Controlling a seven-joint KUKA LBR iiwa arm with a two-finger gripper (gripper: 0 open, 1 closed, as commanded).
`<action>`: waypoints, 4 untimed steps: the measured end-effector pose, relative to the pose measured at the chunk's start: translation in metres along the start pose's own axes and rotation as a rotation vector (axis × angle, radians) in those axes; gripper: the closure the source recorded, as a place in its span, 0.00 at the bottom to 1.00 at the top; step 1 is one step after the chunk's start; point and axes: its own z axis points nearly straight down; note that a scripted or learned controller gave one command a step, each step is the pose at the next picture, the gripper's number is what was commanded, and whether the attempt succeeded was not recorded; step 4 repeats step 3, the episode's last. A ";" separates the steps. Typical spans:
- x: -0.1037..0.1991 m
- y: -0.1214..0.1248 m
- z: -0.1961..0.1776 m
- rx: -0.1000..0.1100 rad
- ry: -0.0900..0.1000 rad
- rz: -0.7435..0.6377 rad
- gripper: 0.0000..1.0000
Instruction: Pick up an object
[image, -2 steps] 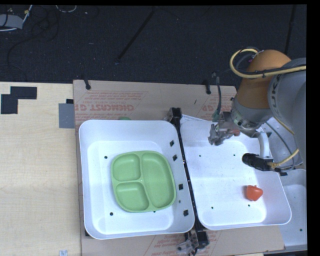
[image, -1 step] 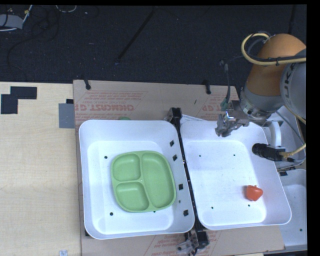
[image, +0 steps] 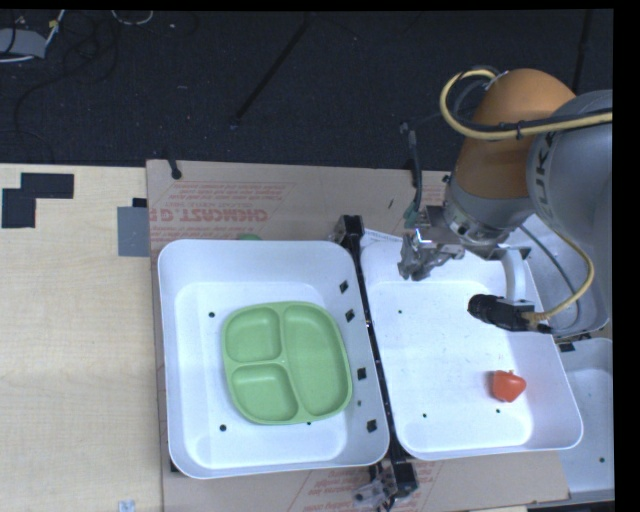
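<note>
A small red-orange object (image: 508, 385) lies near the right wall of the right bin (image: 450, 440). A light green divided plate (image: 286, 361) rests flat in the left bin (image: 190, 300). My gripper (image: 418, 258) hangs over the far left part of the right bin, close to the divider between the bins and well away from the red object. Nothing shows between its fingers.
The two white bins sit side by side on cardboard, joined by a black clamp strip (image: 365, 340). The arm's grey body and orange band (image: 510, 120) loom over the right bin's far right corner.
</note>
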 end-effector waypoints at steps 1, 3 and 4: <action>0.052 -0.005 0.011 0.000 -0.001 0.000 1.00; 0.149 -0.012 0.016 0.000 -0.001 0.000 1.00; 0.149 -0.012 0.016 0.000 -0.001 0.000 1.00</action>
